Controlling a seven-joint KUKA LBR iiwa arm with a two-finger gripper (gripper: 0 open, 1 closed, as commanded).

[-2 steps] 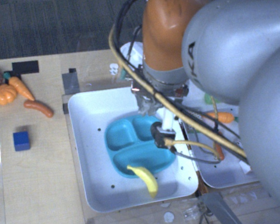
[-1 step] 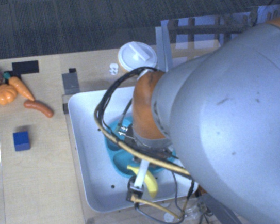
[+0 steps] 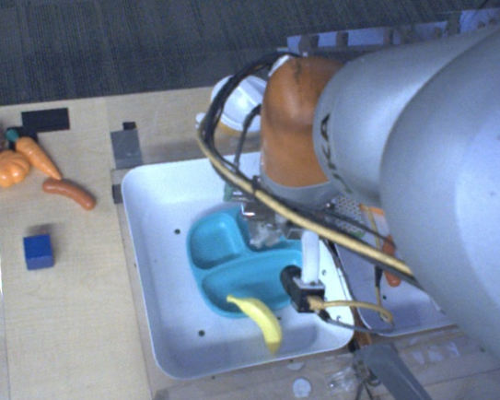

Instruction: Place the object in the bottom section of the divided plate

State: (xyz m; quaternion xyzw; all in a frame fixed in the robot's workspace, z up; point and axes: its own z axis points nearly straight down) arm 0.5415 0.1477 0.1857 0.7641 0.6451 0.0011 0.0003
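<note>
**benchwatcher:** Where's the gripper (image 3: 268,229) sitting? I see it down over the blue divided plate (image 3: 225,249) in the left white bin (image 3: 164,282), mostly buried under the grey arm (image 3: 433,176) and its orange band (image 3: 290,123).

**kuka_fan:** Yep. Can't tell how it's set, the wrist and cables (image 3: 332,247) hide that end. The banana (image 3: 258,319) is just below the gripper toward the camera, apart from it, lying across the plate's bottom section with its tip poking over the rim onto the bin floor. Way off to the gripper's left on the bench: blue cube (image 3: 39,251), toy carrot (image 3: 37,156), small pumpkin (image 3: 6,168), sausage (image 3: 69,192).
</note>
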